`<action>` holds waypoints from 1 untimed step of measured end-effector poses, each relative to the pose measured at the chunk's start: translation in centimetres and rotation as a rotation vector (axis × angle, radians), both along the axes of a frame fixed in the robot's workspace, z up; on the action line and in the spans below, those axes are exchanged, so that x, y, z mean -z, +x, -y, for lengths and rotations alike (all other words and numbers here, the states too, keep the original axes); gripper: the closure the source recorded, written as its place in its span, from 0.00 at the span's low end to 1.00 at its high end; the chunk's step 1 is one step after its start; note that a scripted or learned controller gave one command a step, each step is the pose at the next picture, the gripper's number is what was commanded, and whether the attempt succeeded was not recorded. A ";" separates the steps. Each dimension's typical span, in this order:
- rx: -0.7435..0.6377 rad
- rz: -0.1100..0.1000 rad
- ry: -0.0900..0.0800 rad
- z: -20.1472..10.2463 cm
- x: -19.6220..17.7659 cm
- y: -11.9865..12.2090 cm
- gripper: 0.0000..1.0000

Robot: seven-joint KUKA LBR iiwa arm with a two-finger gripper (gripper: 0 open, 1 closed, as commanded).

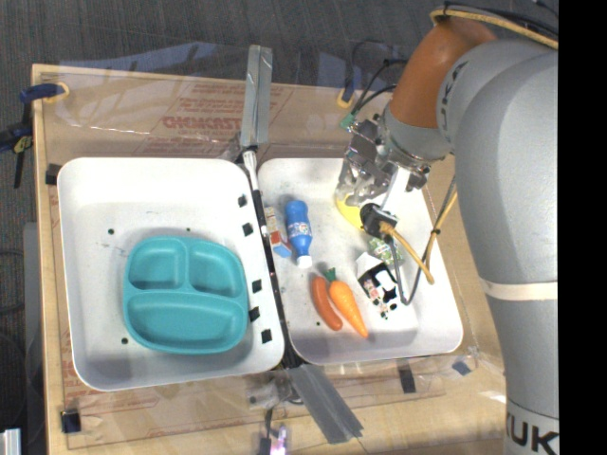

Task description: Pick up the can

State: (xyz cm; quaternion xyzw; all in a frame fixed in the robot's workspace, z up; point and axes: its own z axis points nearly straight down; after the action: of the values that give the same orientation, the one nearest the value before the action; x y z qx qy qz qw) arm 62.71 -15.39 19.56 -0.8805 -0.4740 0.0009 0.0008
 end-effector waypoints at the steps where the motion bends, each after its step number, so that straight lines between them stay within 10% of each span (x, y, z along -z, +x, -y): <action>1: -0.081 -0.002 0.001 -2.7 9.4 2.6 1.00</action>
State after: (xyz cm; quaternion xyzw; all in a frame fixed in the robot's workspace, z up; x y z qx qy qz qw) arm 65.33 -12.71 10.16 -0.8606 -0.5093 0.0015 0.0015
